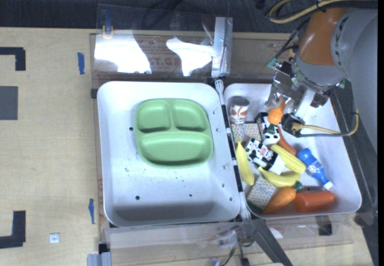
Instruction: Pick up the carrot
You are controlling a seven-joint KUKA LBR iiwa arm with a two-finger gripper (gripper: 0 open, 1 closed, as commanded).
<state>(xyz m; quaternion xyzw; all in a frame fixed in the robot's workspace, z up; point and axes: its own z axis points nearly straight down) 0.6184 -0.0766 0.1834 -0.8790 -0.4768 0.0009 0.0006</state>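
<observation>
Listing the contents at this moment:

- Left bin [114, 139] — holds a green divided plate [174, 131], nothing else of note.
- Right bin [342, 151] — crowded. A small can [239, 108] near its upper-left corner; a black-and-white cow toy [262, 149]; a banana [243, 164]; a corn cob [288, 161]; a blue bottle [313, 167]; a red sausage-like piece [314, 200] along the near wall.
- Carrot [281, 199] — orange, lying at the near edge of the right bin, just beside the red piece and touching the pile's lower end.
- Gripper [281, 116] — low over the upper part of the right bin, well apart from the carrot. An orange piece [275, 116] sits at its tip (what it is cannot be told); whether the fingers are spread or closed cannot be told either.

Step in hand, by judgement: the approach, with the carrot not yet grasped. The next move calls for travelling toward the near wall and descending over the carrot without catching its neighbours.
</observation>
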